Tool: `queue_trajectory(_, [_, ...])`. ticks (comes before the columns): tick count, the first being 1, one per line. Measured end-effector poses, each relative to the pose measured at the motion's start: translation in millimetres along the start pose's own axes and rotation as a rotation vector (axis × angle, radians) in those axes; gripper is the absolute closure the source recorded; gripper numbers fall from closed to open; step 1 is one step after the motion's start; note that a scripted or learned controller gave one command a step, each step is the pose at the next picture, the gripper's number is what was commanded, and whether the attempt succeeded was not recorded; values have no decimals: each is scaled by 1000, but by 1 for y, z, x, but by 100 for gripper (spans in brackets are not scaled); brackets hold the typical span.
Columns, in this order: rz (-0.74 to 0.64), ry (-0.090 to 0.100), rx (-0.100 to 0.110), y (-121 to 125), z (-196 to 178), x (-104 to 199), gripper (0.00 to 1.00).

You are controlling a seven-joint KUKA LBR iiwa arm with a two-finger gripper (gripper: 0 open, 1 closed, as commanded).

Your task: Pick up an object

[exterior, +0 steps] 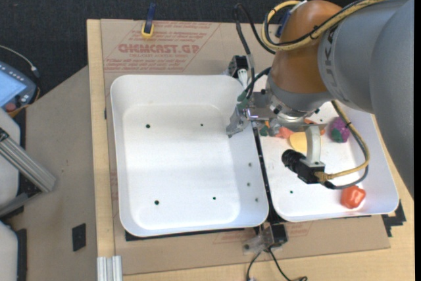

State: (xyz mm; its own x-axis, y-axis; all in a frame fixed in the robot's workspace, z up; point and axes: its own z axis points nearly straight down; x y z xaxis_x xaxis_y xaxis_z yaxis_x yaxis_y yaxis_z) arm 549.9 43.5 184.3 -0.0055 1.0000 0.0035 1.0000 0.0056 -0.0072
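Grey arm [355, 36], orange band, low over right bin [368, 201], wrist hiding gripper; finger state impossible to tell.
Red-orange object [353, 197] at 5 o'clock from wrist, near front rim. Purple-and-green object [339, 130] at 3 o'clock; yellow piece [299, 141] and orange bit [283, 132] just below wrist. Left bin [177, 154] at 9 o'clock.
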Motion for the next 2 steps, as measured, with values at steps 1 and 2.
queue_trajectory(1, [10, -7, -13, 50, -1, -63, 0])
queue_trajectory(2, [9, -1, 4, -77, 0, -56, 0])
